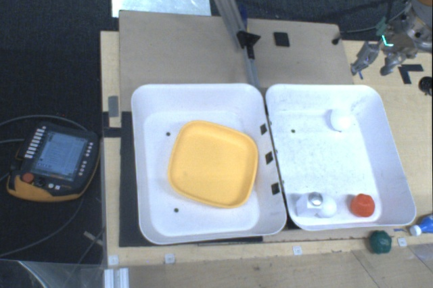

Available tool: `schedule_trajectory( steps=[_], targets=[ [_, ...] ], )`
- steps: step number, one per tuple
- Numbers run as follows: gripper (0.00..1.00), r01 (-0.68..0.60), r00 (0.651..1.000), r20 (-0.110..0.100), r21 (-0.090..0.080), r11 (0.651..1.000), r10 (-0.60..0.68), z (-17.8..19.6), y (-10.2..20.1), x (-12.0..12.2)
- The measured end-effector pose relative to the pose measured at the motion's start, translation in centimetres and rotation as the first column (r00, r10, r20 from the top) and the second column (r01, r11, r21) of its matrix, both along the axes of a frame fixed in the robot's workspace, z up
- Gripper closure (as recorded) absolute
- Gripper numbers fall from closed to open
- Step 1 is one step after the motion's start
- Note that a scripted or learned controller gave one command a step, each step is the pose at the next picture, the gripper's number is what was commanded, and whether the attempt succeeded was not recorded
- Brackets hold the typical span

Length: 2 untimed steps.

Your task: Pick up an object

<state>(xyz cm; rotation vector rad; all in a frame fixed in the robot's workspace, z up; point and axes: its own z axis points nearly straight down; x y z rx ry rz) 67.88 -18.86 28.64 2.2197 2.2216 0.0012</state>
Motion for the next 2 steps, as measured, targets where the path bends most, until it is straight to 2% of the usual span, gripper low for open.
schedule_trajectory(
  steps=[1,2],
  targets=[
    [0.00,0.000,1.000,0.000,0.000,1.000,0.000,0.0,0.0,0.0],
    [0.00,0.001,1.000,-0.004,0.001,1.000,-0.001,-4.8,-0.2,-1.0]
  ],
)
